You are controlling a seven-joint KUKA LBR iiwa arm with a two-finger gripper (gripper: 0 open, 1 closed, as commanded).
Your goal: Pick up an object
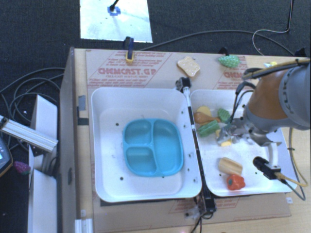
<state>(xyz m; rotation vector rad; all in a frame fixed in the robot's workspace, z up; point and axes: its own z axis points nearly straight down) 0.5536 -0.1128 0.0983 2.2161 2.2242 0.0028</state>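
The right bin (272,188) holds several toy foods: a yellow pear-like piece (203,114), a green pod (209,128), a smaller green piece (223,114), a small yellow piece (225,142), a tan loaf-like piece (230,165) and a red piece (235,182). My gripper (232,133) is low in this bin, just right of the green pod and right above the small yellow piece. The grey arm with its orange band (272,98) covers the bin's right half.
The left bin (104,106) holds a blue divided plate (152,147). On the cardboard behind the bins lie a toast slice (188,66) and a green knobbly toy (229,60). A black-and-yellow clamp (129,50) sits at the board's far edge. Cables trail at the right.
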